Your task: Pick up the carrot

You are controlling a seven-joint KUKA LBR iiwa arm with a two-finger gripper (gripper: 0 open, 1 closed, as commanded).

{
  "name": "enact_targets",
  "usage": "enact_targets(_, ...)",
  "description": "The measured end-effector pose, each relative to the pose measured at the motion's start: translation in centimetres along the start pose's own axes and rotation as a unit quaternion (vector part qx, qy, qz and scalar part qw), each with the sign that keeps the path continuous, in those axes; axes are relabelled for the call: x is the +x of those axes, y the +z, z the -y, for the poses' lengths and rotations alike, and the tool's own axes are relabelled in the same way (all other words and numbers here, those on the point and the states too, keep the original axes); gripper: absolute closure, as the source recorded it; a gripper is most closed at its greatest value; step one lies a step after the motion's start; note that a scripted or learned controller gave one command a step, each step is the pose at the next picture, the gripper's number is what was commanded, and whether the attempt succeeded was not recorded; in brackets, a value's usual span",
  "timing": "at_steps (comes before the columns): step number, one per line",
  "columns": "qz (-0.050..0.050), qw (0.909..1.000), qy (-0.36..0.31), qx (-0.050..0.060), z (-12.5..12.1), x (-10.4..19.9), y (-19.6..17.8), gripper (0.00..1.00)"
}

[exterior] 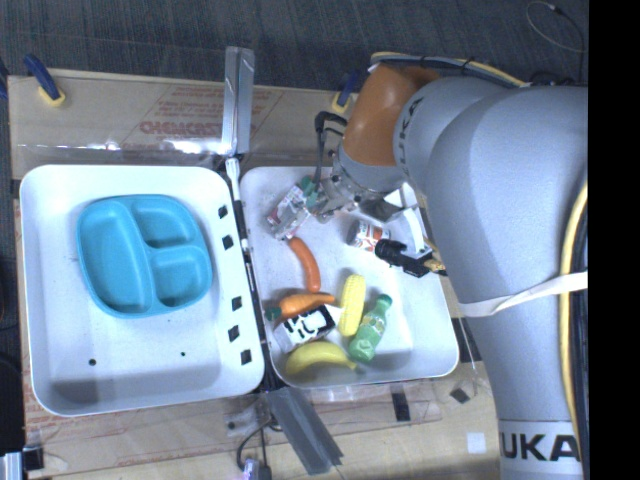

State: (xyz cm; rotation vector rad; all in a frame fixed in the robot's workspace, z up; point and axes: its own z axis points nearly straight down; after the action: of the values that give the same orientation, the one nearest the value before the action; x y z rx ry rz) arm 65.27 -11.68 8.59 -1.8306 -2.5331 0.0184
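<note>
2 white bins sit side by side. The left bin (60, 368) holds a blue divided tray (145, 253). In the right bin (435, 338), the gripper (290, 210) hovers at the far left, its grip state unreadable. The carrot (305, 303) lies near the bin's near left, just beyond a banana (318, 357), beside a corn cob (352, 304) and a green bottle (368, 328).

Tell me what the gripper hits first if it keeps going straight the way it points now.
The gripper points down and toward the left side of the right bin. Going straight on, it would most likely meet the orange hot dog just below it, not the carrot farther on. Depth is unclear from this slanted view.
</note>
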Motion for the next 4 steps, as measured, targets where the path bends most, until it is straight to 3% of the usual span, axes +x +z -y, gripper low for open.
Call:
enact_targets(1, -0.001, 1.0, -0.003, 0.002, -0.1, 0.2, -0.6, 1.0)
enact_targets(2, 0.002, 0.9992, -0.04, -0.006, 5.6, -4.8, -0.2, 1.0)
enact_targets(3, 0.002, 0.9996, 0.028, -0.007, 1.5, -5.6, -0.3, 1.0)
enact_targets(4, 0.003, 0.9979, -0.065, -0.007, 2.9, -7.5, -2.1, 1.0)
